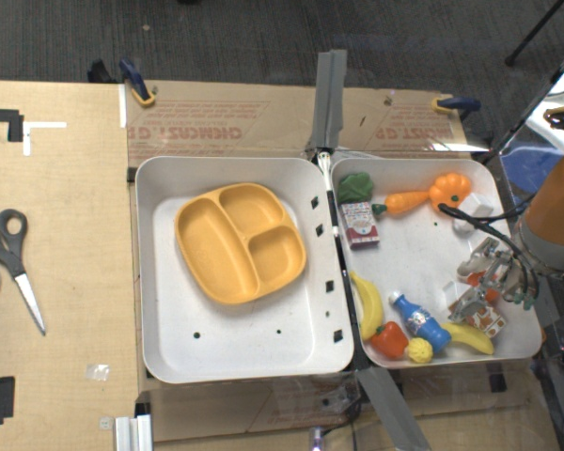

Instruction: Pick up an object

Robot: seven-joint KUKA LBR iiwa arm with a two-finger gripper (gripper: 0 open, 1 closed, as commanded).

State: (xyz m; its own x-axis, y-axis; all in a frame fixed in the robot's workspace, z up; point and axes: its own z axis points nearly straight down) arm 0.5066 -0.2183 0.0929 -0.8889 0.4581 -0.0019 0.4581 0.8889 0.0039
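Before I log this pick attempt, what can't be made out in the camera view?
- Gripper fingers: lost in metal clutter, open or shut unclear.
- Small printed carton: partly under the gripper.
- Yellow banana at the right bin's front: partly covered by that carton.
- Grey scissors: cut by the left edge.

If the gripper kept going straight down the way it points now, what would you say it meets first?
Probably the small red-and-white box lying beside the banana in the right bin, since the gripper hangs just above it. Depth is hard to judge from this slanted view.

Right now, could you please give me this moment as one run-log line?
stage: reaching | gripper: low in right bin, near small box | held: nothing seen | left bin: yellow divided plate
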